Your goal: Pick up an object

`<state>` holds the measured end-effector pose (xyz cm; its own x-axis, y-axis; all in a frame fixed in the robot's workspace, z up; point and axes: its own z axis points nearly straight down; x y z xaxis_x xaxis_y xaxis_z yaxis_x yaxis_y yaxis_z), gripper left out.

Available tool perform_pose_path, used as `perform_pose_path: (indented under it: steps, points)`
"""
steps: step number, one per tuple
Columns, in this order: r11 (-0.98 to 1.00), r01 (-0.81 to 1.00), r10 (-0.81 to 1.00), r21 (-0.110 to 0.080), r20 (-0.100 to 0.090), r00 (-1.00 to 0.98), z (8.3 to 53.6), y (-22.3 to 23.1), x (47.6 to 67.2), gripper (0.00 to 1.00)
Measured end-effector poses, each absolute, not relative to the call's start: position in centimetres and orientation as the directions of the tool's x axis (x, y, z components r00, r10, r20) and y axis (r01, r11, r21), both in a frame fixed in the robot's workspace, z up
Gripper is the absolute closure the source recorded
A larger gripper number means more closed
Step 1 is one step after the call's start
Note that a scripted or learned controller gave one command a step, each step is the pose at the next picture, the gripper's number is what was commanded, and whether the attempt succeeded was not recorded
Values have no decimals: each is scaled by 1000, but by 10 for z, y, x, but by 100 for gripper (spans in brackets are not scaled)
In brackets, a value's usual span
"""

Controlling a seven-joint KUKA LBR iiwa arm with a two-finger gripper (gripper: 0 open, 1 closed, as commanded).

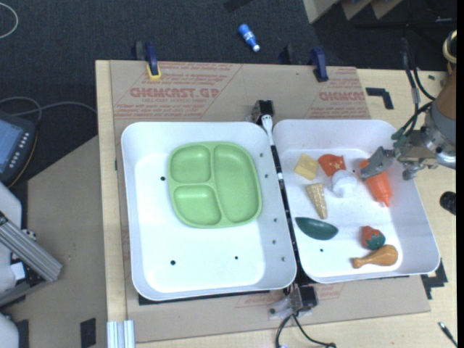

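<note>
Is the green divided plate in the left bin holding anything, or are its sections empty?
Empty. The green divided plate lies flat in the left bin, and all three compartments show bare green. The toy food sits in the right bin.

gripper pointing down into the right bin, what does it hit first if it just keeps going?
Probably the orange carrot-like toy just below the gripper; depth is unclear from this slanted view, so it may land on the bin floor beside it.

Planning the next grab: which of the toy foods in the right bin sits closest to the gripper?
The orange carrot, lying just under the gripper near the bin's right wall. The tomato, cheese wedge and cone lie farther left.
</note>
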<state>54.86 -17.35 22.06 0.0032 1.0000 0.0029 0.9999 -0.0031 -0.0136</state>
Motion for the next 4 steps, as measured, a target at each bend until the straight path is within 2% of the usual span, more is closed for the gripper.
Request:
perform_pose_path:
  steps: [1,2,4]
  points:
    - [0,1000,1000,0,0,0,228,-173,551,0]
    - [-1,1000,1000,-6,2,1,176,-183,550,0]
    - [1,1000,1000,-6,5,-1,82,-176,548,0]
